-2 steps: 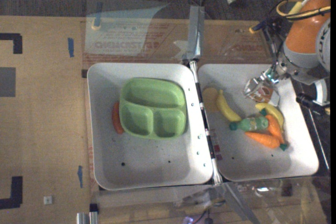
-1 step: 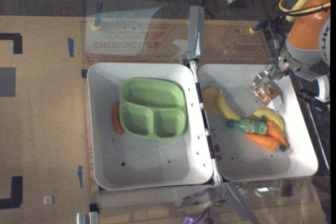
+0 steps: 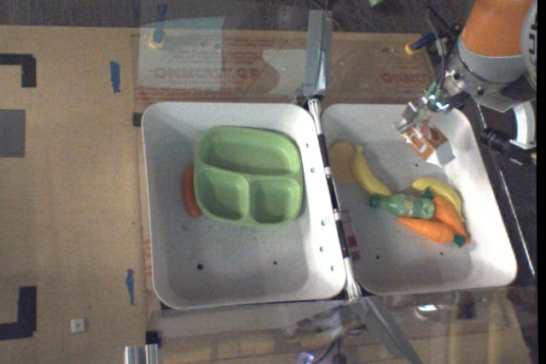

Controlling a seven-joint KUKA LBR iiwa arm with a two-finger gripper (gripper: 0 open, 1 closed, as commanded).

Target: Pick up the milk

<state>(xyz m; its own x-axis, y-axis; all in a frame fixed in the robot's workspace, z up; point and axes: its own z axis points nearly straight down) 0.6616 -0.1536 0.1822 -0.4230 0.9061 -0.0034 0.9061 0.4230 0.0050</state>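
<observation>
Two white bins. Left bin (image 3: 162, 209): one green tray (image 3: 249, 175), one orange item (image 3: 189, 190) half hidden under its edge. Right bin (image 3: 486, 256): two bananas (image 3: 368, 175), two carrots (image 3: 426, 228), one green bottle (image 3: 403, 205), one pale disc (image 3: 342, 159). One milk (image 3: 429, 140), a small carton in the far corner. My claw (image 3: 418, 122) sits at its near end; grip indistinct, I cannot tell. My arm (image 3: 499, 21) enters from the far right, cut off.

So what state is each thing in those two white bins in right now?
Green three-compartment plastic tray: flat in the left bin.
Orange carrot: beside the tray's left edge.
Small white-and-brown milk carton: upper right bin, beneath the gripper.
Green bottle: lying down.
Two yellow bananas: lying flat.
Orange carrots: beside the bottle.
</observation>
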